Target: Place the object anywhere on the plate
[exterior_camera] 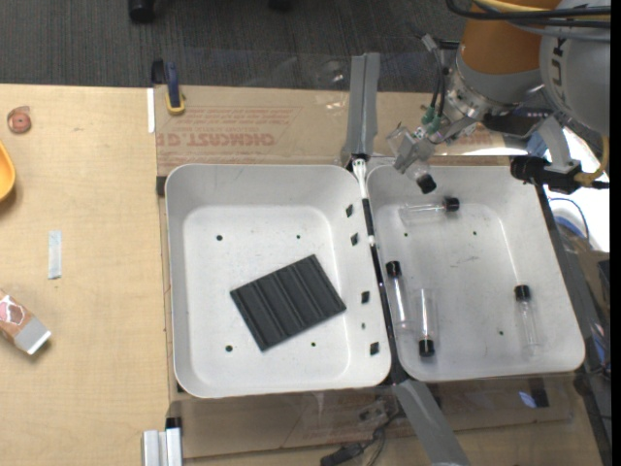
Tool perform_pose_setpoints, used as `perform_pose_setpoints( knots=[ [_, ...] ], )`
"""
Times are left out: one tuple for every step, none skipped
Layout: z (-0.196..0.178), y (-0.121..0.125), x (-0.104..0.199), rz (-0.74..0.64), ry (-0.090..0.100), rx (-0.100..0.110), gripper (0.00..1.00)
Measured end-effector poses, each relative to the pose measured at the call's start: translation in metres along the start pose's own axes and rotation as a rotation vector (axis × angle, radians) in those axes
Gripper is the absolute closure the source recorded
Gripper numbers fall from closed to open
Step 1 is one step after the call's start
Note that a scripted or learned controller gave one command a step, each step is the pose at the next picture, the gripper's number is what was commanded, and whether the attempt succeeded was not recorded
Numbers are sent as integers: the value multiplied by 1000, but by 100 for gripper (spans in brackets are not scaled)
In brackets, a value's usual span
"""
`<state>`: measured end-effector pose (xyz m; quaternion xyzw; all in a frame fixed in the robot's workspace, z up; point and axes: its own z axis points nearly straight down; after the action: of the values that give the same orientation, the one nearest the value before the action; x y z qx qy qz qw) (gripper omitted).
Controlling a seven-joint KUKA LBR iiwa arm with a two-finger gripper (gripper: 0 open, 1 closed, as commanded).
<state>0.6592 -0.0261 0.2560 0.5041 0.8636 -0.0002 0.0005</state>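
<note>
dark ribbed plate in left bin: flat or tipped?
Flat. The plate lies face-up on the left bin floor, ribs visible, turned askew to the walls.

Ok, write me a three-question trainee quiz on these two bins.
1. True or false: the dark ribbed plate lies in the left bin.
2. How many clear tubes with black caps lie in the right bin? A) one B) two C) four
3. Fill in: the hand hangs over the right bin's ____ left corner.

Key: 1 true; 2 C, counting the far tube, two left tubes and the right tube; 3 far.
</note>
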Motion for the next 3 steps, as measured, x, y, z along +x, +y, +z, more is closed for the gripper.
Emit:
perform_pose_setpoints(
  knots=[
    [0, 37, 66, 17, 0, 0, 100],
    [-7, 62, 109, -407, 0, -1, 100],
    [-7, 62, 109, -406, 0, -1, 0]
  ],
)
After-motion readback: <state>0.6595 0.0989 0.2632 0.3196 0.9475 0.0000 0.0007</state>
